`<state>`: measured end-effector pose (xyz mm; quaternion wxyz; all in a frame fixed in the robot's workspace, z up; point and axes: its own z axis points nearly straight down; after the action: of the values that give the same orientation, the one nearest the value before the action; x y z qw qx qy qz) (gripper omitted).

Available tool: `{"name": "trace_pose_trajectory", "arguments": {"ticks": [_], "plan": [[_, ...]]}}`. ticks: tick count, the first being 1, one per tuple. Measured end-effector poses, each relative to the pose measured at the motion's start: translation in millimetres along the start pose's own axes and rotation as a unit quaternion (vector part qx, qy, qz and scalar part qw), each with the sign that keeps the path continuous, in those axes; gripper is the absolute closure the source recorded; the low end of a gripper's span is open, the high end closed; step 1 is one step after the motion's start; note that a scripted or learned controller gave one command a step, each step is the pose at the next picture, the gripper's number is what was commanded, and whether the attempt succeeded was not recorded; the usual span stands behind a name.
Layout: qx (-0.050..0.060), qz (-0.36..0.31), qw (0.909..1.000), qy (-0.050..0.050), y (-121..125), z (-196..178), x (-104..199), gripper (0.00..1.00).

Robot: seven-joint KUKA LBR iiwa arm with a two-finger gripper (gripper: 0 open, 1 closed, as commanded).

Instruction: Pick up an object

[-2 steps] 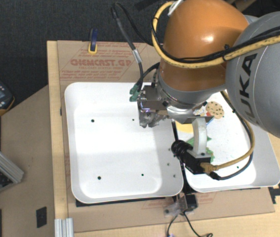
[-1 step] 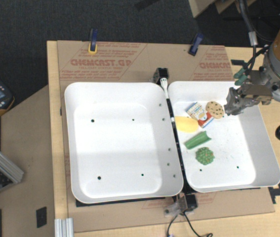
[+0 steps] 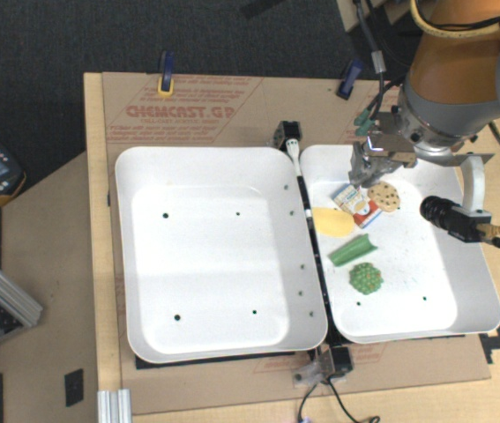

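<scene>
Claw (image 3: 370,173) low in right bin (image 3: 461,311), over small packet (image 3: 353,200); grip state unclear.

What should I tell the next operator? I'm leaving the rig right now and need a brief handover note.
Claw: low in the right bin, over the item cluster; finger state unclear, nothing visibly held.
Items, all in the right bin: small packet, cookie, yellow piece, green pod, green round toy.
Left bin: no items.
Done: the approach. Left: grasp and lift one object.

Claw (image 3: 366,176) above toys in right bin (image 3: 461,302)
</scene>
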<state>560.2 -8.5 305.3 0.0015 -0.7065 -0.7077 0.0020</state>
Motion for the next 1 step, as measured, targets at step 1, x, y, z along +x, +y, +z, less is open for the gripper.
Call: {"name": "trace_pose_trajectory", "arguments": {"ticks": [1], "plan": [[0.003,0.003,1.0000,0.001,-85.4,38.4,-10.0,1.00]]}}
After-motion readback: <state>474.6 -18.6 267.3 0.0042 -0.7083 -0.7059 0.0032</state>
